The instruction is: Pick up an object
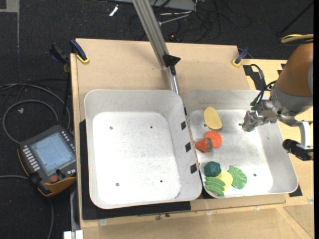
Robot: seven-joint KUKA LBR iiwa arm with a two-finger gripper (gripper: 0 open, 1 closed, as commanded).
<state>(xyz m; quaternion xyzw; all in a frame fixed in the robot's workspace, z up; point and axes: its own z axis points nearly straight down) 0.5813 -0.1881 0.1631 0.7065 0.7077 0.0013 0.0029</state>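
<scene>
The gripper is seen above the right bin — toy foods are clustered along its left side.

A pale wooden table stood on dark speckled carpet floor. Far left of the tool lay a grey handheld control pendant; black cables trailed nearby. A slanted metal pole rose behind.

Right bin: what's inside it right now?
The right bin holds a yellow piece, a red and orange piece, and a green and yellow cluster. The gripper covers a patch of floor.
</scene>
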